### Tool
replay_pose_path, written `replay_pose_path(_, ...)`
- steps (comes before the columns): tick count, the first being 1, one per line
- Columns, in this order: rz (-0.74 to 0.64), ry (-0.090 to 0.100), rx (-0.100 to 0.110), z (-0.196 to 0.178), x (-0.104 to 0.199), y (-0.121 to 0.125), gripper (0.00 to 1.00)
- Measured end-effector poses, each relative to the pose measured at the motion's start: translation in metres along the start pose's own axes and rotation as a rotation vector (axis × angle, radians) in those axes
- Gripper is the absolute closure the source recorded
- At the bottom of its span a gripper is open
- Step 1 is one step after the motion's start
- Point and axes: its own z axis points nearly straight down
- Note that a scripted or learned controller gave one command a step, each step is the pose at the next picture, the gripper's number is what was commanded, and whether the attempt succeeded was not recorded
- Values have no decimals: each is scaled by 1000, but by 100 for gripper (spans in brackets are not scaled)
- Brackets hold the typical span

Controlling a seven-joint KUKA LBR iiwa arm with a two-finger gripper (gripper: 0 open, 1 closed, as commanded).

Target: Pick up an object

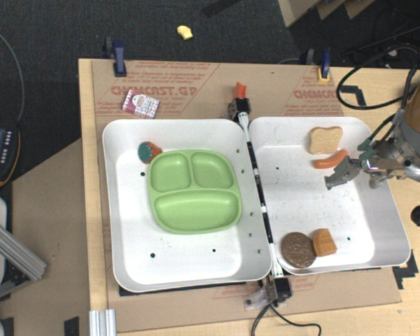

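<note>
The right bin (378,222) holds a slice of bread (325,140) at its back, with a red-orange sausage (329,162) lying just in front of it. A round brown patty (298,249) and an orange cube (325,242) sit side by side at the bin's front left corner. My gripper (338,176) reaches in from the right and hangs low over the bin's middle, just in front of the sausage and close to it. Nothing can be seen held in it.
The left bin (126,243) carries a green divided plate (194,191) and a small red and green object (150,151) at its back left. A small pink packet (140,103) lies on the cardboard behind the bins. Black cables (357,93) loop at the back right.
</note>
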Motion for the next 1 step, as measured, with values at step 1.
replay_pose_path(1,3,1,9,119,-48,52,0)
